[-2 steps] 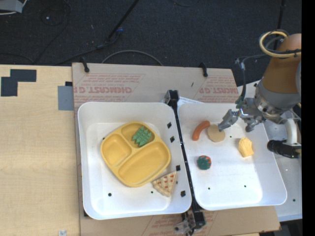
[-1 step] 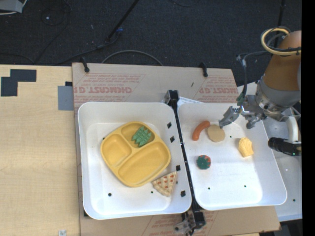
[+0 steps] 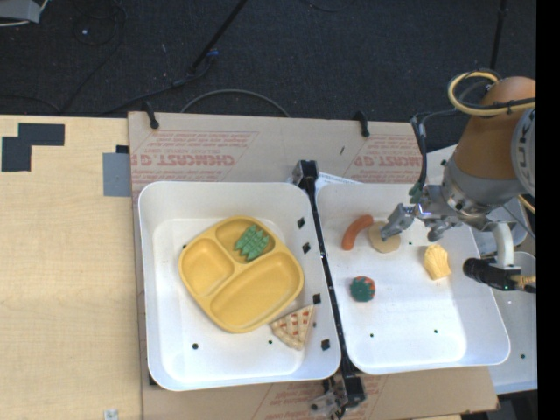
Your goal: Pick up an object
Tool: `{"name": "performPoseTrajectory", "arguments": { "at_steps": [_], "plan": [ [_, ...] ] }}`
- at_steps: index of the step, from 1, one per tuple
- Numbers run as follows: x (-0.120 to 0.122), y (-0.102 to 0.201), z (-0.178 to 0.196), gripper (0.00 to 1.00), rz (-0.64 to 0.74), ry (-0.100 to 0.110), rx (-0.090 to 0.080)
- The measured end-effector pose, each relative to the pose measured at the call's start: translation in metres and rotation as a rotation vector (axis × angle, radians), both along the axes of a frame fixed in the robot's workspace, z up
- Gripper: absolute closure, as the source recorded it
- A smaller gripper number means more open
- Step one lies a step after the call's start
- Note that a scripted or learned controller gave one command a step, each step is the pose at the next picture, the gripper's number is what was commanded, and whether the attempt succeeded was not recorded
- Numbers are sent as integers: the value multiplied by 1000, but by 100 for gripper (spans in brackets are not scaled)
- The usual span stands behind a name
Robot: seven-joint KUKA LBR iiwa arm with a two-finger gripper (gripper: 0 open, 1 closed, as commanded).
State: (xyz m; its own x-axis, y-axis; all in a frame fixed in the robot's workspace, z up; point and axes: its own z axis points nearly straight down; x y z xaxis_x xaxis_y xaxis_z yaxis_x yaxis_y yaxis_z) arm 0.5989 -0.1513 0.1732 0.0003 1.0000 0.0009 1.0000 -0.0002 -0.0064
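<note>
Right now my gripper (image 3: 411, 221) hangs over the right bin's (image 3: 472, 344) far side, just above a pale round biscuit-like piece (image 3: 384, 240).

That tan disc lies flat beside a smooth orange-red sausage (image 3: 356, 231), a likely target since it sits nearest my tool; whether I am open or clenched I cannot tell, as the view is blurred there. A waxy yellow cheese wedge (image 3: 437, 262) and a green-and-red ball (image 3: 363, 289) lie loose nearby. Across the divider, the left bin (image 3: 175, 357) holds a yellow compartment tray (image 3: 241, 274) with a knobbly green vegetable (image 3: 252, 242), and a lattice waffle wedge (image 3: 294, 325) touching its rim.
</note>
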Motion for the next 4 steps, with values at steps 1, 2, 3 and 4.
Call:
{"name": "performPoseTrajectory", "arguments": {
  "at_steps": [1, 2, 3, 4],
  "plan": [
    [-11, -4, -55, 0, 0, 2, 1],
    [-12, -3, -88, 0, 0, -1, 0],
    [-11, -4, -75, 100, -2, -3, 0],
    [-20, -8, -20, 100, -3, -8, -1]
  ]
}}
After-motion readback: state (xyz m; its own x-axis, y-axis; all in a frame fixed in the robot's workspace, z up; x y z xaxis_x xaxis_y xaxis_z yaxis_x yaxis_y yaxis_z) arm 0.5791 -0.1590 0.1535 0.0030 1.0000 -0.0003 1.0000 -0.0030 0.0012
